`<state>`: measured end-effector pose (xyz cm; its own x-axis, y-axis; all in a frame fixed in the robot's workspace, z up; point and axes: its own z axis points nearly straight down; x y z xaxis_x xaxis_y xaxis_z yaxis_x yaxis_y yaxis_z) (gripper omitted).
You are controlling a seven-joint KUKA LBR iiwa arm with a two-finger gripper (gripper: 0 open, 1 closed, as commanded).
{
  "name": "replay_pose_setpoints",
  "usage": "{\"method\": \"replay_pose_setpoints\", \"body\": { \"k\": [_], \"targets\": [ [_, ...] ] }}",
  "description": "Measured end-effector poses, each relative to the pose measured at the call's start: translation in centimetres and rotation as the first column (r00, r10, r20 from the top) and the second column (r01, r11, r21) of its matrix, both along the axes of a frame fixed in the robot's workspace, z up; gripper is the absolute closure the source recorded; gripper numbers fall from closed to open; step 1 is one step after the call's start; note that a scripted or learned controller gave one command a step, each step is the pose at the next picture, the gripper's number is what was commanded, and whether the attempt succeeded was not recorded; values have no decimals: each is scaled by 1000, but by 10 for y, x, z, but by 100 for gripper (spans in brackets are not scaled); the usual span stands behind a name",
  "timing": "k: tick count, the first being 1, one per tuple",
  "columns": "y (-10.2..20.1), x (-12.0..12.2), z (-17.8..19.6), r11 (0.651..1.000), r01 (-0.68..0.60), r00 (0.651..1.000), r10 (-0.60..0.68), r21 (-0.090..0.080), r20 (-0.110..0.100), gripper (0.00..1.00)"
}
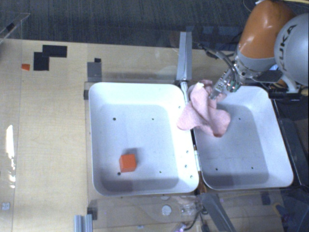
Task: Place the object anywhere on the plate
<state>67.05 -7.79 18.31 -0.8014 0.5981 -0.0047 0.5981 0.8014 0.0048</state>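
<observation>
Gripper [216,92]: you see it at the upper left corner of the right bin [270,178], its fingers pinched closed on the top of a pink cloth [205,112].

Pink cloth: it hangs from the fingers, lifted and crumpled. Its lower folds drape across the divide between the two bins, one lobe over the left bin's right rim, the other over the right bin's floor.

Left bin [104,129]: white, shallow. You find one small orange block [128,163] on its floor, toward the lower left, well apart from the cloth.

Right bin: white, shallow. The hanging cloth lies over its upper left part.

Arm [270,33]: grey with an orange band, reaching in from the upper right above the right bin.
</observation>
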Motion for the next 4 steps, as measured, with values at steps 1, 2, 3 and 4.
{"method": "replay_pose_setpoints", "body": {
  "k": [1,2,3,4],
  "targets": [
    [1,3,40,1000,-2,1000,2,-1,2,100],
    [50,-17,47,921,-390,921,390,-2,1,100],
    [88,-44,52,802,-597,802,597,-3,1,100],
    [125,-65,42,801,-599,801,599,-1,-2,100]
  ]
}}
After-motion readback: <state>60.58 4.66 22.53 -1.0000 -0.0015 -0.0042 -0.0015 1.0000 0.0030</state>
